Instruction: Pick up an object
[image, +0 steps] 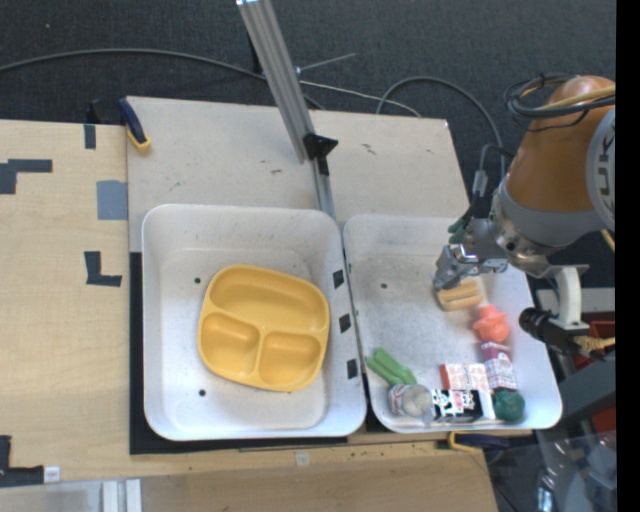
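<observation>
Tan foam block (460, 296) lies in the right bin (400, 250), just below my gripper (452, 270), touching or nearly so, long axis roughly left-right. My finger spread: cannot tell. Judging a short drop straight down would straddle it.

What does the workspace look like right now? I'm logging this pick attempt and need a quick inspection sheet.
Surface: two white bins side by side, left bin, right bin, on a pale bench.
Job's things: tan block, orange-pink lump, green item, small cartons, all in the right bin.
Clutter: yellow divided tray in the left bin.
Grippers: gripper just above the tan block; grasp unclear.
Cables: black cables behind the bins.
Surroundings: dark carpet, slanted metal pole.
</observation>
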